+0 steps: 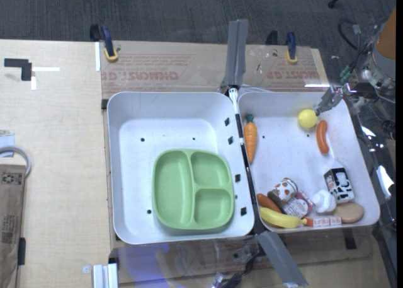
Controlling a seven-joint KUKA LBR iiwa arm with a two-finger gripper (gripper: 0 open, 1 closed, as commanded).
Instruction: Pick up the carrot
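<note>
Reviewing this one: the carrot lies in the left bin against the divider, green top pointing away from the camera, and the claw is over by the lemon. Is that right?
Not quite. The camera view shows the carrot in the right bin, not the left; the left bin holds the green tray. The rest stands: it lies against the divider, green top pointing away, and the claw is by the lemon.

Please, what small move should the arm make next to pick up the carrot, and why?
Probably move the gripper left across the right bin until it is above the carrot. The gripper is now at the bin's upper right edge, near the yellow lemon, and far from the carrot, which lies against the bin's left wall with its green top pointing away from the camera.
</note>
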